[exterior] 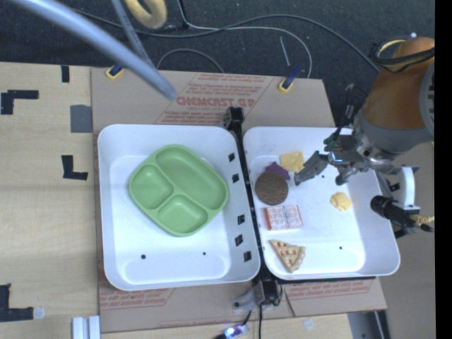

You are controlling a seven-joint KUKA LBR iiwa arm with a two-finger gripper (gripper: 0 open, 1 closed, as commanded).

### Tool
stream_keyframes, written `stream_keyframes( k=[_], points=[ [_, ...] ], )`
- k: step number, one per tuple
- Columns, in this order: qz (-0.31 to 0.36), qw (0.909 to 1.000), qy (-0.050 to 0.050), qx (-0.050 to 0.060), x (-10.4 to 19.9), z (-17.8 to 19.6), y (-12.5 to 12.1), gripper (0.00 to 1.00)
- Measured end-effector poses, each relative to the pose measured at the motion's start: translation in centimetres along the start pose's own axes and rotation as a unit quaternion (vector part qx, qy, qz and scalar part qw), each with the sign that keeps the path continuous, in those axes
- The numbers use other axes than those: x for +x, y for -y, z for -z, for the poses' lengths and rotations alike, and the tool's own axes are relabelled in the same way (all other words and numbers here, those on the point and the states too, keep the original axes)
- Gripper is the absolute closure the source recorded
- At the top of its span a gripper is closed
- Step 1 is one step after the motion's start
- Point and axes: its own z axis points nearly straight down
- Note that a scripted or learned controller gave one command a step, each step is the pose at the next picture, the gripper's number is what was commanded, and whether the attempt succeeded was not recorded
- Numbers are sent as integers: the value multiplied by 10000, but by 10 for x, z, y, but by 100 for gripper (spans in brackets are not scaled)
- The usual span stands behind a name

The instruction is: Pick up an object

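Over the right bin: we see the gripper [316, 169] hanging above the bin's upper middle, nothing between its fingers.
Fingers: we read them as spread, one dark finger [308, 171] slanting down toward the left, the other [344, 169] nearer the wrist.
Arm: we find it coming in from the right, orange band [399, 83] above the grey wrist, wrist bent toward the bin.
Yellow block [292, 161]: near the bin's top, just left of the lower finger, apart from it.
Purple piece [273, 168]: we place it touching the cookie's top edge.
Cookie [271, 188]: round, brown, close to the divider.
Wafer [282, 217]: pink and white, just below the cookie.
Pizza slice [288, 253]: at the bin's lower part.
Yellow lump [341, 201]: we see it alone, below the wrist.
Right bin [378, 253]: white, shallow.
Left bin [116, 210]: holds a green tray [178, 189] with three compartments, turned at an angle.
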Motion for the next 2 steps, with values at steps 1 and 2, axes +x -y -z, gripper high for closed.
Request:
stream_keyframes(
  k=[1,2],
  points=[
    [18,10000,8,-61,0,7,-2,0],
    [12,10000,11,-48,-1,-42,7,0]
  ],
)
